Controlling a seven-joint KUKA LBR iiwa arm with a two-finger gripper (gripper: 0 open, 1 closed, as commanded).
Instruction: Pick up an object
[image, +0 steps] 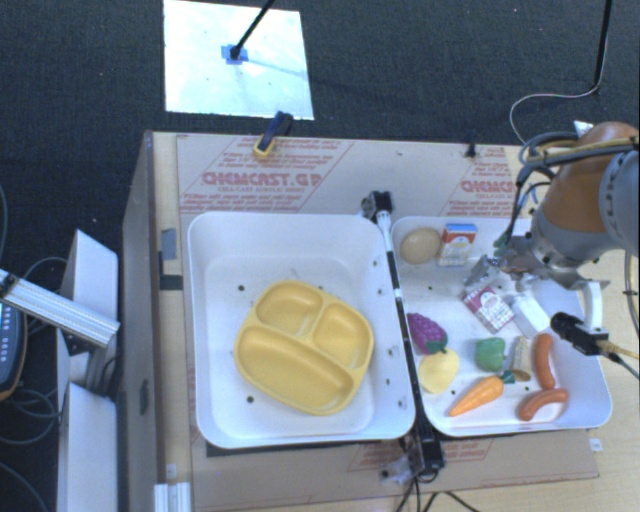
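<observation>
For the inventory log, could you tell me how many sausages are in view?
2: one sausage upright near the right bin's right edge, another sausage lying below it.

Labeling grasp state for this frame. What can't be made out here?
- Gripper: blurred, under the wrist in the camera view; jaws open or shut unclear.
- Red-and-white packet: print too small to read.
- Arm: cut off by the right edge.
- Small item beside the green toy: too small to identify.
</observation>
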